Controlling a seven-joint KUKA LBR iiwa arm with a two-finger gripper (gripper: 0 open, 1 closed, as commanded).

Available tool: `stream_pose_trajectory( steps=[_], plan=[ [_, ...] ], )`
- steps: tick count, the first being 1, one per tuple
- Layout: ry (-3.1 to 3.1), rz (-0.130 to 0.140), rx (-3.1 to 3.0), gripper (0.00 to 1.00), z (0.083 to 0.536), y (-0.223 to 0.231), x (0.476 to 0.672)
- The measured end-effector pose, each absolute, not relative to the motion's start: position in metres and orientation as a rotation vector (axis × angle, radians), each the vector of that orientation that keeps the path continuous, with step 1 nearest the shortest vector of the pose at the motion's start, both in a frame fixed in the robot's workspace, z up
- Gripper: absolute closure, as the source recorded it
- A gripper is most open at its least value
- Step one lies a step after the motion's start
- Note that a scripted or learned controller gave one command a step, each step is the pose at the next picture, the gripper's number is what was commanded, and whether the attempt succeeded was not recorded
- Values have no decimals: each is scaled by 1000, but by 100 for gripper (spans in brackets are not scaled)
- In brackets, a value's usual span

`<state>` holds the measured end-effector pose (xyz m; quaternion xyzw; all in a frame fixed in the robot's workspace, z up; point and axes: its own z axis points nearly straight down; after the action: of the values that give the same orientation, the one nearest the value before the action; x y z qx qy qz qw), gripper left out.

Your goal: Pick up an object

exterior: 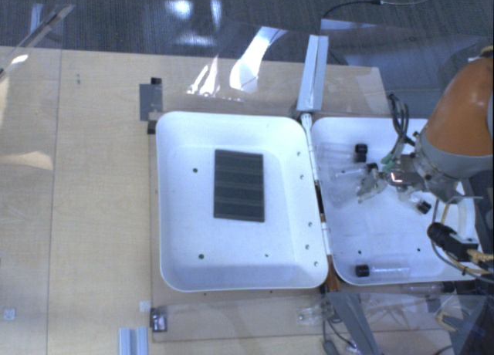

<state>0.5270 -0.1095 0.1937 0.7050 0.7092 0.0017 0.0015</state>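
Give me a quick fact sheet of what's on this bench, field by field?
bins: two white, side by side
left bin: dark ribbed block lying flat near its middle
right bin: clear tube with black cap near the front wall, small black piece near the back
arm: grey with orange band, reaching in over the right bin
gripper: low over the right bin; grip unclear

Right bin [370,238]: far side running off frame, partly covered by arm [463,126]; pincer [369,185] possibly blurring among clear items.
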Motion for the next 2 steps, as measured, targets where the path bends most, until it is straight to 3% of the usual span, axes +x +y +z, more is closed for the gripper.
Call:
stream_pose_trajectory(
  steps=[1,2],
  plan=[
    [2277,7,2154,0,261,-140,594],
    [2244,42,2148,0,117,-146,631]
  ],
)
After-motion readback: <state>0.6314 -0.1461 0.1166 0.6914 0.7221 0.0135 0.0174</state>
